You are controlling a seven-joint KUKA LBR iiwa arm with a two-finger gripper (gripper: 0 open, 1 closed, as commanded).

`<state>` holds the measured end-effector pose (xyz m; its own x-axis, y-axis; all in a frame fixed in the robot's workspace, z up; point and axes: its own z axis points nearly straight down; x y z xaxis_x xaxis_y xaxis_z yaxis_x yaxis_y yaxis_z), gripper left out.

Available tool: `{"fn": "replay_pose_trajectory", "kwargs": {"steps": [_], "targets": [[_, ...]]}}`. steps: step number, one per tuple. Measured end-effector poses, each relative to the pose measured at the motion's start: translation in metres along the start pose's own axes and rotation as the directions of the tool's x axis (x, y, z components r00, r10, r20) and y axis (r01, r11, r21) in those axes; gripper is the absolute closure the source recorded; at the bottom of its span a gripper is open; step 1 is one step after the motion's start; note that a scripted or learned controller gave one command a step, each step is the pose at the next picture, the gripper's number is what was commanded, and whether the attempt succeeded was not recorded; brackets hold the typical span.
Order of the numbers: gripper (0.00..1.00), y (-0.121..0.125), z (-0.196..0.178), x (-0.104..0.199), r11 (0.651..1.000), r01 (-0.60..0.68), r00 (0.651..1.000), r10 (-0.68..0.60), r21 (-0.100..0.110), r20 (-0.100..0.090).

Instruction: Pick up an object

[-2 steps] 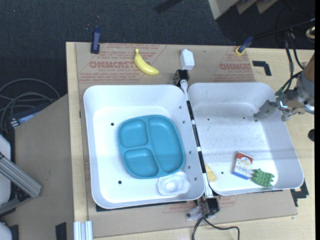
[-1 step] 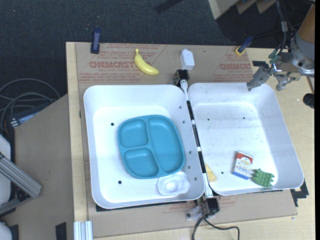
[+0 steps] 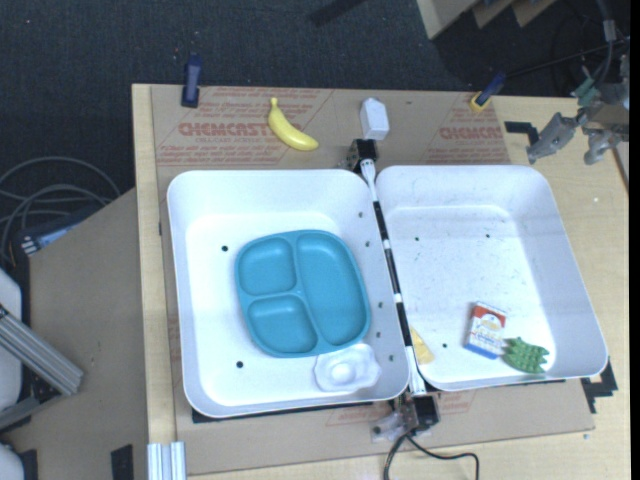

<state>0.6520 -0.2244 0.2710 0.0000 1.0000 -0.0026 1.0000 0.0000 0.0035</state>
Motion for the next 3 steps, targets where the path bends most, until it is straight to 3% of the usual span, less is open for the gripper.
{"fn": "replay_pose_trajectory", "kwargs": {"steps": [1, 2, 3], "targets": [[0.0, -0.024, 0.1, 0.006, 1.0, 0.0, 1.0, 0.0, 0.006, -0.003], [0.0, -0.083, 0.084, 0.0, 1.0, 0.0, 1.0, 0.0, 0.004, -0.002], [0.0, -0.099, 0.019, 0.077, 1.0, 0.002, 1.0, -0.002, 0.002, -0.003]]}}
